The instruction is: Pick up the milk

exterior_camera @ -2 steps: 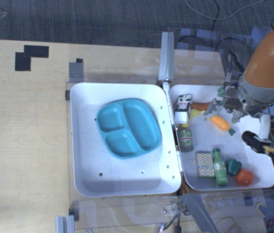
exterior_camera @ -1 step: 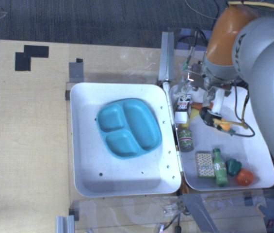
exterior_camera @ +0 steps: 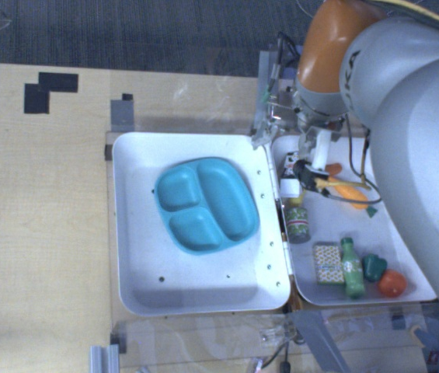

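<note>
The right bin [exterior_camera: 301, 290] holds its near clutter in a row: one patterned box [exterior_camera: 328, 263], one green bottle [exterior_camera: 351, 268], one teal item [exterior_camera: 374, 266], one red item [exterior_camera: 392, 284]. Beside the shared rim stands one dark jar [exterior_camera: 297, 222], and touching its far side, one small white bottle, apparently the milk [exterior_camera: 290, 186]. One orange item [exterior_camera: 346, 192] lies partly under cables. The left bin [exterior_camera: 137, 286] carries one blue divided plate [exterior_camera: 206, 203], with open floor around it. The gripper [exterior_camera: 310, 158] hangs over the right bin's far corner; its fingers cannot be made out. The arm hides that bin's right side.
</note>
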`<state>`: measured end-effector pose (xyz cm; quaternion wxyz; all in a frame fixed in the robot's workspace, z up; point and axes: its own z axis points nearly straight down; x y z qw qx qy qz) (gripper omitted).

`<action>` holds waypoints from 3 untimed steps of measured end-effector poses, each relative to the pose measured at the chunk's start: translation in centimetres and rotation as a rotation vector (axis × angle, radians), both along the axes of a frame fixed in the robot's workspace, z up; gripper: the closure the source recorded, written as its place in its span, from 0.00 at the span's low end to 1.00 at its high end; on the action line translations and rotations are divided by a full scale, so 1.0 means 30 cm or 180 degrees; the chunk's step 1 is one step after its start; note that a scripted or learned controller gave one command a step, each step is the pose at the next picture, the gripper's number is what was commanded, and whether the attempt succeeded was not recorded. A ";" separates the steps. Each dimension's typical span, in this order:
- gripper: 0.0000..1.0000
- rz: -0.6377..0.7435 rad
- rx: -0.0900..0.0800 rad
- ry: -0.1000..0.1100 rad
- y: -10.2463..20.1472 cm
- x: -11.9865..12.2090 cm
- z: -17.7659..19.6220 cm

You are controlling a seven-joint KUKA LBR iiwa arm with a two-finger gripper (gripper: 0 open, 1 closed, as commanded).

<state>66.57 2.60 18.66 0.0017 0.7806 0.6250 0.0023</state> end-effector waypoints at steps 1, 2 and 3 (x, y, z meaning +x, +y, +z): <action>0.00 0.0093 -0.0001 -0.0004 -0.058 0.014 0.003; 0.00 0.0094 -0.0001 -0.0003 -0.056 0.014 0.003; 0.00 0.0094 -0.0001 -0.0003 -0.056 0.014 0.003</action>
